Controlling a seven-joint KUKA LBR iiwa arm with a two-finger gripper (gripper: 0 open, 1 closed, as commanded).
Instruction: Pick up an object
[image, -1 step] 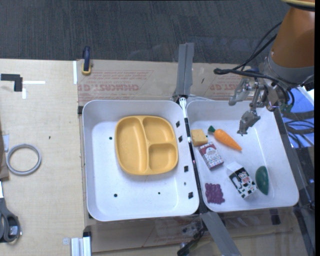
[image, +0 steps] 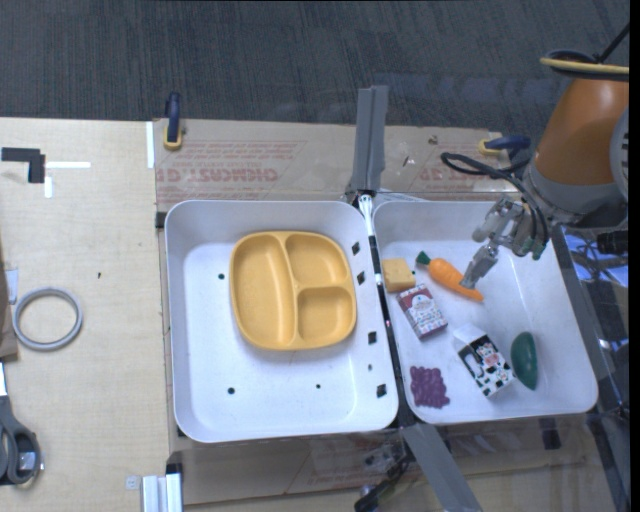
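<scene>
**A:** Start with the big things. What's on the bench?

**B:** Two shallow white bins side by side. The left white plastic bin carries a yellow three-compartment plastic plate near its centre. The right white plastic bin holds the small objects.

**A:** And the arm?

**B:** The grey arm with the orange band comes in at two o'clock of the right bin. Its two-finger gripper hangs over the bin's upper middle, one finger slanting down toward the toy orange plastic carrot with a green top.

**A:** Pinching it?

**B:** I cannot tell whether the fingers are spread or pressed together (they blur into one grey streak), and nothing shows between them.

**A:** Which way does the carrot lie from the tip?

**B:** Touching or just beside it, at about eight o'clock. Its long axis runs from ten o'clock to four o'clock, green end at ten. I judge a grasp should close across that axis.

**A:** The rest?

**B:** A green oval toy at four o'clock of the bin, a black-and-white carton beside it, a red-and-white packet, a yellow block, a purple grape cluster.
</scene>
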